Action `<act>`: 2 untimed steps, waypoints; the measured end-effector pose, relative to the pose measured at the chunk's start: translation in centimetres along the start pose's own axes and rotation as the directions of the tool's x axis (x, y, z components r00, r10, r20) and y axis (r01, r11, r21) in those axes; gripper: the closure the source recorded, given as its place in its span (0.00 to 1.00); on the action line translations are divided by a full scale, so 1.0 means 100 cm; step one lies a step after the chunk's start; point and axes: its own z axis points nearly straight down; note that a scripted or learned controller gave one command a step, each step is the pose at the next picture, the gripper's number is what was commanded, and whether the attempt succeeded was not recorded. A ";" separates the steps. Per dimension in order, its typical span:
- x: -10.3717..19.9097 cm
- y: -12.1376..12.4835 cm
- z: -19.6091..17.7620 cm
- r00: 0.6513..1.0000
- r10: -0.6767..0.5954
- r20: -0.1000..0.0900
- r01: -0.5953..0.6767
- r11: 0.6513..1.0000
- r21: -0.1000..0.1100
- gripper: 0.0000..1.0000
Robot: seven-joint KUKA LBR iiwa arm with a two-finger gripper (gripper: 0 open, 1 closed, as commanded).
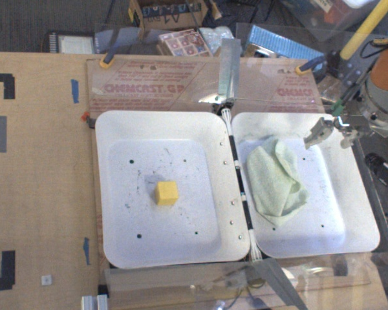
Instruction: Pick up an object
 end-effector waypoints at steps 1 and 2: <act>0.061 0.048 0.125 0.935 -0.355 0.000 0.355 0.935 -0.001 0.00; 0.042 0.020 0.124 0.806 -0.592 0.000 0.592 0.806 -0.001 0.00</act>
